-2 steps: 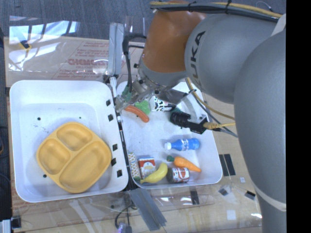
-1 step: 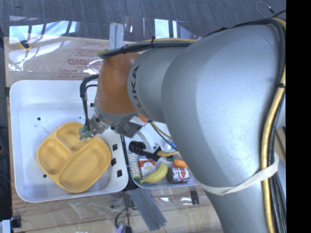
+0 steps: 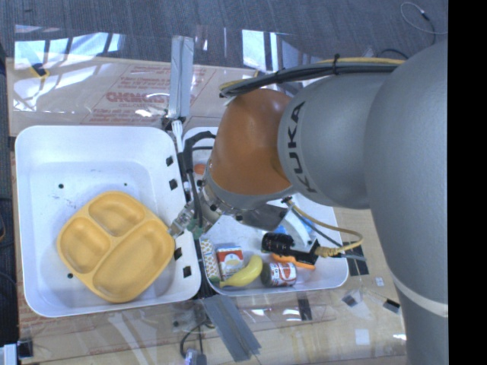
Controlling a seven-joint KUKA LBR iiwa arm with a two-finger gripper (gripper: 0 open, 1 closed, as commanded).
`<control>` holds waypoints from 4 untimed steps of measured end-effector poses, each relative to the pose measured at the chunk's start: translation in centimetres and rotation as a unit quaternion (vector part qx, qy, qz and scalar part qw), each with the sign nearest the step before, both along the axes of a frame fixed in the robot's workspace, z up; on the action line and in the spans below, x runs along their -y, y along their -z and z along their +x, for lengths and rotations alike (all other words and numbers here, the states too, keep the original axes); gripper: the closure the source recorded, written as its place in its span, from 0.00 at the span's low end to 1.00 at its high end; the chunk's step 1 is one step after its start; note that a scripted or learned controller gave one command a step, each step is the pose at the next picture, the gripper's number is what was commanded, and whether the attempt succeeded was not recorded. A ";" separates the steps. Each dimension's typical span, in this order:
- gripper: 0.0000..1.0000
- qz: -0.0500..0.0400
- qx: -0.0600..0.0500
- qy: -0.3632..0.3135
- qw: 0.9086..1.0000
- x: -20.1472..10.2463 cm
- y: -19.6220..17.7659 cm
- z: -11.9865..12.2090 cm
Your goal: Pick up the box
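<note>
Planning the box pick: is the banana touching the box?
Touching. The camera view shows the banana lying against the lower edge of the box, with no gap between them.

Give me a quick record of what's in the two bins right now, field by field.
left bin: yellow divided plate
right bin: box, banana, can along the near side
box: lying free, beside the banana
arm: over the right bin, covering much of it
</note>
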State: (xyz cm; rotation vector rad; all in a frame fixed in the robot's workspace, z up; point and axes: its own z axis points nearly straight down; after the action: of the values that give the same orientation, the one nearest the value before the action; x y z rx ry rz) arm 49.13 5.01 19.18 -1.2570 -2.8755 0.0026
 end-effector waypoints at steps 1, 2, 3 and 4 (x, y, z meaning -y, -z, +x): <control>1.00 0.000 0.003 -0.073 0.997 6.5 -3.1 7.5; 1.00 0.000 0.001 -0.068 0.998 8.1 0.0 6.8; 1.00 0.000 0.001 -0.014 1.000 -3.3 0.0 11.1; 1.00 0.000 0.001 0.000 1.000 -13.5 10.1 14.0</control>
State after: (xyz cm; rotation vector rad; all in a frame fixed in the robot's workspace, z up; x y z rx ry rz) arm 63.15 18.51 9.06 -1.2573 -2.8767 0.0026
